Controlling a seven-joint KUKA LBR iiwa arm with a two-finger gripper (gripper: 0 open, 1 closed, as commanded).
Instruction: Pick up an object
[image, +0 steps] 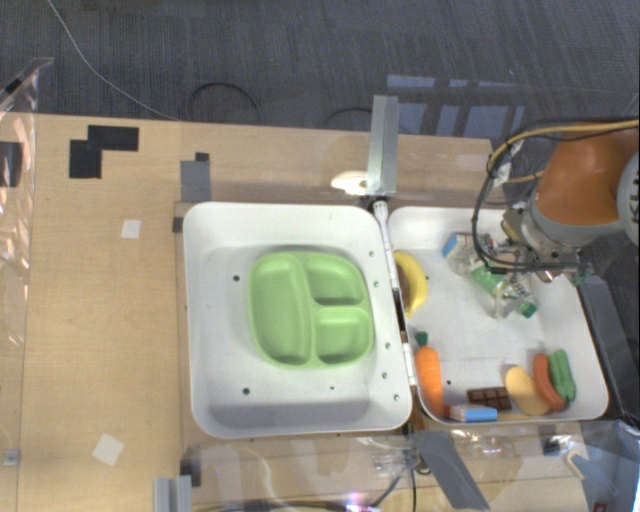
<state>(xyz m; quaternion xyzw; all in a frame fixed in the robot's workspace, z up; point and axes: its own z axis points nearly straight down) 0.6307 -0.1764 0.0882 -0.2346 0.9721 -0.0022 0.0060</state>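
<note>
Desk (90, 330): light wood surface carrying two white bins. Left bin (215, 400) contains a green divided tray (308, 308). Dark carpet (250, 50) lies beyond.

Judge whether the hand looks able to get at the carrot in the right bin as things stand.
Probably yes: the carrot lies uncovered by the right bin's near-left wall, with bare floor between it and the hand.

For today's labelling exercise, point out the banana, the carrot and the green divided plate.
banana (412, 281), camera view, middle of its yellow curve
carrot (429, 375), camera view, middle of its orange body
green divided plate (282, 318), camera view, floor of its long compartment
</note>
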